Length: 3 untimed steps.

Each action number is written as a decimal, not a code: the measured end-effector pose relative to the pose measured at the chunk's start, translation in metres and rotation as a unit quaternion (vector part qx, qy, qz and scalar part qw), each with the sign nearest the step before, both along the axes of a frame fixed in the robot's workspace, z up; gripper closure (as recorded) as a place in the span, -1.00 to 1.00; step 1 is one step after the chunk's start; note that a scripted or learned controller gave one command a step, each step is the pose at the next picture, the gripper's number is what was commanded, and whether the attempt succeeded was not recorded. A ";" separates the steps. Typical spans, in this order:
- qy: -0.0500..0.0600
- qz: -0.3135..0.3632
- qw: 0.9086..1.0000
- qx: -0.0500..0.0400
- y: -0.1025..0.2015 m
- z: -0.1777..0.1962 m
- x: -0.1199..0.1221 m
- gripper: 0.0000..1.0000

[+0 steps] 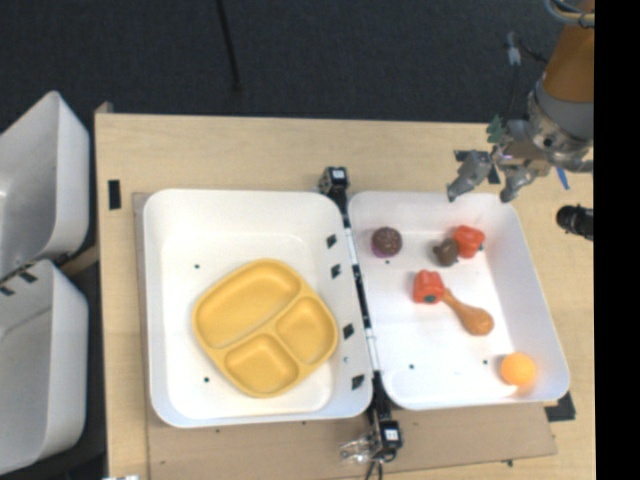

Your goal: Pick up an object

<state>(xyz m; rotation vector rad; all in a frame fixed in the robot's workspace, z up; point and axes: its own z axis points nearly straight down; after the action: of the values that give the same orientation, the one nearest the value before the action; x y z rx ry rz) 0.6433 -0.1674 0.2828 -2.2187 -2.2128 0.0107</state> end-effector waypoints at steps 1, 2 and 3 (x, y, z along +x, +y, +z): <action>-0.006 0.001 1.000 -0.001 0.000 0.008 0.002 -1.00; -0.005 0.001 1.000 -0.002 0.005 -0.036 0.000 -1.00; -0.003 0.001 1.000 -0.001 -0.002 -0.090 -0.010 -1.00</action>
<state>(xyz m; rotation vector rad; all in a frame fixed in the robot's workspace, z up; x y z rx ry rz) 0.6336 -0.1694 0.1924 -2.2220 -2.2188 0.0071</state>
